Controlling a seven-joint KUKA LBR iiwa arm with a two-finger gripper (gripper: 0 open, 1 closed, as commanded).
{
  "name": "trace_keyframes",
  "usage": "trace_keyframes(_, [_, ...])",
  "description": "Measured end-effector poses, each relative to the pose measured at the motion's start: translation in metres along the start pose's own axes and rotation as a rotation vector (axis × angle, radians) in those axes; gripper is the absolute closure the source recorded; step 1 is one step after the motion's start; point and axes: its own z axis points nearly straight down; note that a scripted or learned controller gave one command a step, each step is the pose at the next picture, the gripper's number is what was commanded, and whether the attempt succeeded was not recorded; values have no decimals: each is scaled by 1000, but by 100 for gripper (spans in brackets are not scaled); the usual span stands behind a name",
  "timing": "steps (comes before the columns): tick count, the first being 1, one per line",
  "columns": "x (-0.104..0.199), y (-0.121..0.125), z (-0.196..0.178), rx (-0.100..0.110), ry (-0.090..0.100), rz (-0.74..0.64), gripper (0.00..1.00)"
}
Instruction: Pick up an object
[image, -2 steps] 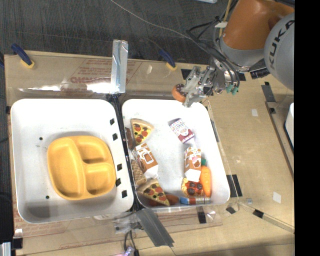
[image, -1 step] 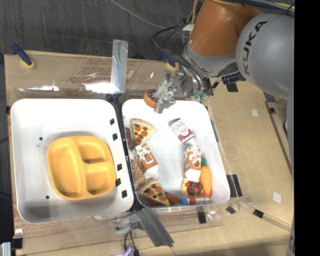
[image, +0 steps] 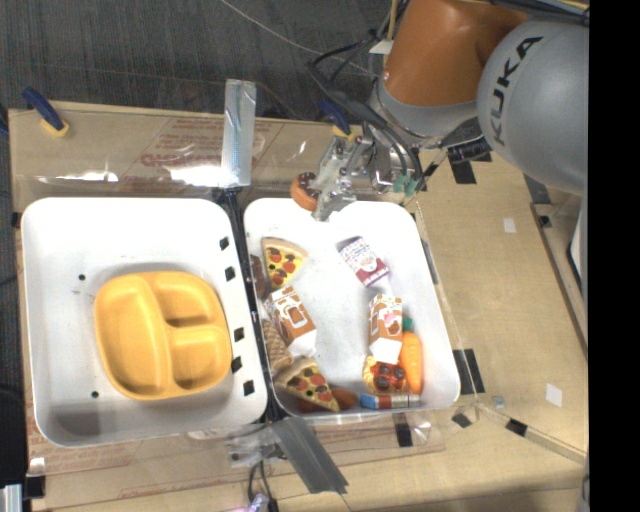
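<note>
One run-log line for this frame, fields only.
gripper: over right bin's far rim | beside it: donut-like toy, grasp unclear | left bin: yellow tray

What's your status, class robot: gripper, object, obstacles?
Gripper above right bin's far rim. Brown round toy at its fingers, grasp unclear. Other toys lie below.
</note>
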Motion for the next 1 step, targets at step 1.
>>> trace_keyframes(1, [-1,1,-11,1,-3,-4,100])
